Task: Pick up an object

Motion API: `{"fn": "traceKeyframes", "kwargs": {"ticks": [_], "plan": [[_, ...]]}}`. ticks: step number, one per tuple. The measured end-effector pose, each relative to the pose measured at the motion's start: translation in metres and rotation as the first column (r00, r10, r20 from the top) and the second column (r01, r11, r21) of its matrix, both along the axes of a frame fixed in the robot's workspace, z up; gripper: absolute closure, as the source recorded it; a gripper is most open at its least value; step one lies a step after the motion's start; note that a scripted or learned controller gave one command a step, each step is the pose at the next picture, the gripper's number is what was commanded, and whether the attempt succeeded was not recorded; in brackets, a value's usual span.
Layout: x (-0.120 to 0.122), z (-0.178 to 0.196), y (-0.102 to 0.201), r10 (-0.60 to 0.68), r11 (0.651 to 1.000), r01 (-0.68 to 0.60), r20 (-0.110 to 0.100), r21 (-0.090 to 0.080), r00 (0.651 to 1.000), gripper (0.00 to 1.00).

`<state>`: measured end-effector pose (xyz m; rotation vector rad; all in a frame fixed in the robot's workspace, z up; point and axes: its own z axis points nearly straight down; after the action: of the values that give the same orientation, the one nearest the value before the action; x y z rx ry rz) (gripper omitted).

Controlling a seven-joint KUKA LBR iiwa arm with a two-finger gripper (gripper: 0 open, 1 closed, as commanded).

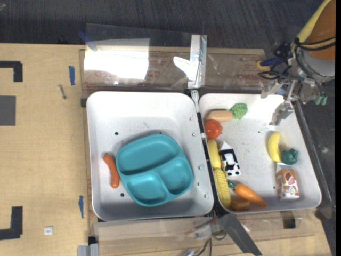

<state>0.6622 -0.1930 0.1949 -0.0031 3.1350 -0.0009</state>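
Teal plate [154,169], yellow banana [274,146], orange carrot [249,193].

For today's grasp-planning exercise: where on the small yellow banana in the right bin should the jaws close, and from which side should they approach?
Grip the banana at its middle, coming straight down from above. It lies flat on the right bin floor, long axis running top to bottom in the camera view, so the jaws should probably close across its narrow width. Watch the teal toy sitting close to its lower right.

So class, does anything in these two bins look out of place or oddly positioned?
The teal divided plate sits askew in the left bin, holding no food; an orange sausage-like piece lies beside it. The other toy foods crowd the right bin.
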Motion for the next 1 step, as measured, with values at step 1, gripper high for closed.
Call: {"fn": "traceKeyframes", "kwargs": {"ticks": [1], "plan": [[-0.0576, -0.099, -0.0154, -0.099, 0.995, 0.099, 0.003, 0.0, 0.995, 0.0]]}}
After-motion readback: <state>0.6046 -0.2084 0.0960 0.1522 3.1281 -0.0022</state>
